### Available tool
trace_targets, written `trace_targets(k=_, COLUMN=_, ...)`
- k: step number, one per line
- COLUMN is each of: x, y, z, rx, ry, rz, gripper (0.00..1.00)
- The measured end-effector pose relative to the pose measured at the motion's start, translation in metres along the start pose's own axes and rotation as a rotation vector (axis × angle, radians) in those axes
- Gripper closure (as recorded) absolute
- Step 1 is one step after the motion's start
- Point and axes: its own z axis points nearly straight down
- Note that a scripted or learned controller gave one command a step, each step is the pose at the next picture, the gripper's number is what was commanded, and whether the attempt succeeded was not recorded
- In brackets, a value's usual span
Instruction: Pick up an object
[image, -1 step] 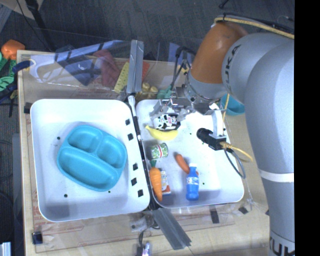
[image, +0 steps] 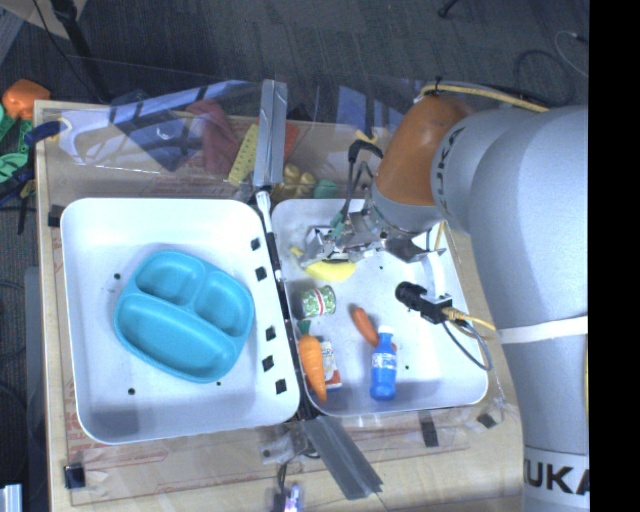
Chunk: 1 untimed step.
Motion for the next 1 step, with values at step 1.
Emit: trace_targets(k=1, x=0.0004, y=0.0004, z=-0.0102, rx=0.001, ry=-0.001, rz=-0.005, gripper=1.00)
